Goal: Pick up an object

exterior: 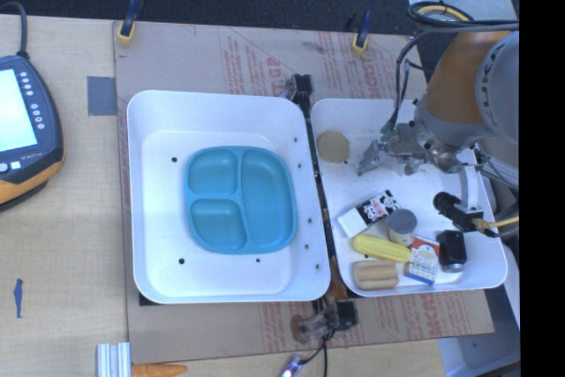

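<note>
The right bin point(349, 115) holds several small objects. There is a tan round disc point(334, 146), a black-and-white box point(378, 207), a small grey can point(402, 225), a yellow banana-shaped piece point(381, 247), a tan block point(374, 275), an orange and blue packet point(424, 260) and two black items point(452, 250). My gripper point(390, 163) hangs over the far part of this bin, right of the disc and above the box. Its fingers point(366, 162) are spread, with nothing between them. The arm's grey and orange body covers the bin's far right corner.
The left bin point(150, 190) holds a blue divided plate point(240, 199). A control pendant point(22, 128) lies on the bench at far left. Clamps point(129, 20) pin the cardboard's back edge, and cables run behind the arm at upper right.
</note>
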Robot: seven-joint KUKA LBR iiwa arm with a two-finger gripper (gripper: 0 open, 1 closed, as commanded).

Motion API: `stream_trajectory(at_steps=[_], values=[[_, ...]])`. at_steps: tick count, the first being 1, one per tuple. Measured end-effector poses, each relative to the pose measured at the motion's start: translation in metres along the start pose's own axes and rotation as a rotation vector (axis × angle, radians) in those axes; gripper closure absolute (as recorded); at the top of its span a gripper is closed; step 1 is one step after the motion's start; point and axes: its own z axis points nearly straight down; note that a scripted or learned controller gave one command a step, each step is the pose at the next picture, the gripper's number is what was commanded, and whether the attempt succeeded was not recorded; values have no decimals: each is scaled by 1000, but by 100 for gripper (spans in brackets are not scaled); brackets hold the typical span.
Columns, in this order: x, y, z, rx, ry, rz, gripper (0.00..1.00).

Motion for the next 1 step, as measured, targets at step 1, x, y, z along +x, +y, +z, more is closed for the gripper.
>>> stream_trajectory(at_steps=[1], values=[[35, -46, 12, 3, 3, 1, 0]])
